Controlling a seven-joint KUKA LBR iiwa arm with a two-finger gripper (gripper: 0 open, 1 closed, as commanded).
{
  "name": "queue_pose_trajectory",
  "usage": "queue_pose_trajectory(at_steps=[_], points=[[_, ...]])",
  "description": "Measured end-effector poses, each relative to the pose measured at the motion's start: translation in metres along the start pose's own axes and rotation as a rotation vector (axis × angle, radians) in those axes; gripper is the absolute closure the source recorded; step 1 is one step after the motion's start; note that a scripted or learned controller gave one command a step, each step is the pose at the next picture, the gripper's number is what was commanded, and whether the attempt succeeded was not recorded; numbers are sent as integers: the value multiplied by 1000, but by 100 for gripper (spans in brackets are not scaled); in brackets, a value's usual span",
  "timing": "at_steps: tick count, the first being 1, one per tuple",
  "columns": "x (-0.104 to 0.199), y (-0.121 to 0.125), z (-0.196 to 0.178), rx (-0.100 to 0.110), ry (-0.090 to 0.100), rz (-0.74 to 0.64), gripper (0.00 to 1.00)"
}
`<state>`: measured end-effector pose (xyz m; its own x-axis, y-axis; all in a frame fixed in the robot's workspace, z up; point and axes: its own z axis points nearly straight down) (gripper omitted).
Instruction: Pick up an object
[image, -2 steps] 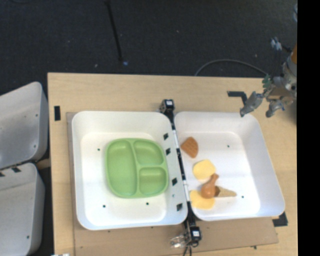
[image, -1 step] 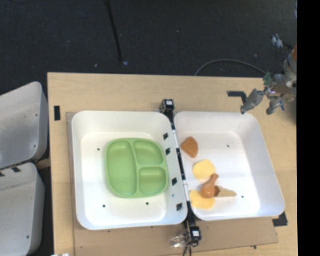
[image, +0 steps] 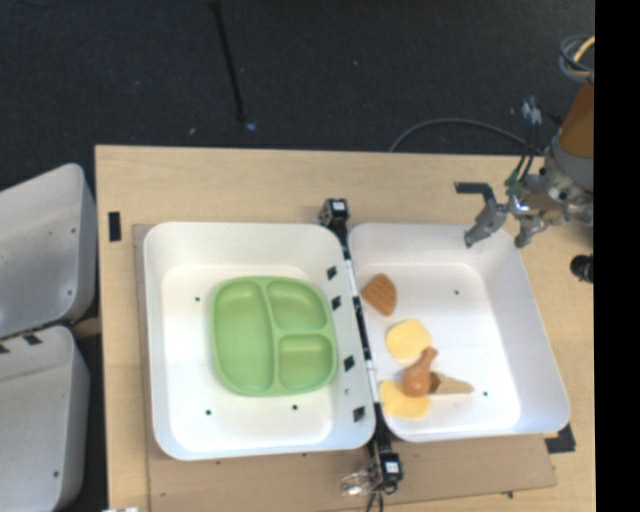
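The jaws (image: 505, 228) hang over the far right corner of the right bin (image: 500, 420), spread apart with the two fingers splayed, and nothing sits between them. The step in hand, as I judge it, is the approach: picking a target and coming down on it cleanly.

The objects lie well away from the jaws, toward the divider side of that bin and nearer the camera. A brown pastry-like piece (image: 379, 294) is the closest to the jaws and stands apart from the rest, which makes it the easier pick. Beyond it lies a yellow round piece (image: 407, 339), then a cluster: a brown drumstick-shaped piece (image: 421, 374) lying over a second yellow piece (image: 404, 401), with a tan wedge (image: 452, 386) touching them.

If the drumstick-shaped piece is chosen, its long axis runs on a slant, the thin end pointing up toward the jaws' side and the fat end away from them. The jaws should close across that axis, at the thick part, so the fingers do not snag the yellow piece under it. A straight descent, centred, seems wise; the pieces look small and apt to slide.

A green divided plate (image: 272, 335) sits in the left bin (image: 180, 420), farther still from the jaws, on the counter (image: 250, 180).
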<state>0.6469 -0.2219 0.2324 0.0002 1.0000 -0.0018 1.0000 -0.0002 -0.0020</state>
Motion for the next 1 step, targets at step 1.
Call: queue_pose_trajectory(at_steps=[1], points=[[7,5,49,1,1,-3,0]])
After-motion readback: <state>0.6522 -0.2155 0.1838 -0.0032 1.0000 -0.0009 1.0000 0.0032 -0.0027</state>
